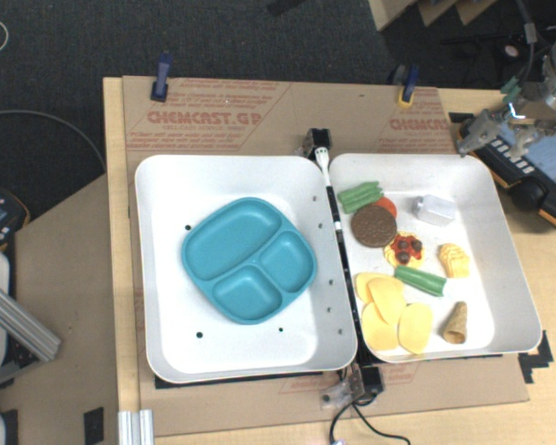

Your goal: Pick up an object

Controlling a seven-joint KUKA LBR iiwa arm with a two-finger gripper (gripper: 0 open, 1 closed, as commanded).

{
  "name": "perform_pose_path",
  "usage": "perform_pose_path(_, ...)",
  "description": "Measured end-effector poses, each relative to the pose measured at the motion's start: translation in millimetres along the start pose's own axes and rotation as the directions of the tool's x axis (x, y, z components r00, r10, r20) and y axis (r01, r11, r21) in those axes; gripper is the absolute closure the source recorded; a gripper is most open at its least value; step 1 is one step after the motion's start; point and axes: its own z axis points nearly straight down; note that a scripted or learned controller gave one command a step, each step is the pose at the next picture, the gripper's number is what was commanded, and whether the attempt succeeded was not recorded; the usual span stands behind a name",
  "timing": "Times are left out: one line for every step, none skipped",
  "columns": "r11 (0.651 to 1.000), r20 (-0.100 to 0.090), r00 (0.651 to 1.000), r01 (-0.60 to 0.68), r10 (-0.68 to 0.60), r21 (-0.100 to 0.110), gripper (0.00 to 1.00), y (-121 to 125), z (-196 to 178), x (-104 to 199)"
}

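Left bin (157,248) holds 1 blue tray (248,260); right bin (500,248) toy foods; gripper (486,130) state unclear.

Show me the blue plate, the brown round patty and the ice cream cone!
blue plate (248,260), camera view, on its middle ridge.
brown round patty (374,226), camera view, on its flat top.
ice cream cone (456,324), camera view, on its middle.
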Motion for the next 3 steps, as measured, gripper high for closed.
perform_pose_path(1.000,-0.006,1.000,0.008,-0.008,0.003,0.00,-58,-5,96)
perform_pose_path(1.000,-0.004,1.000,0.004,-0.004,0.009,0.00,-106,36,145)
perform_pose_path(1.000,-0.004,1.000,0.004,-0.004,0.011,0.00,-165,78,200)
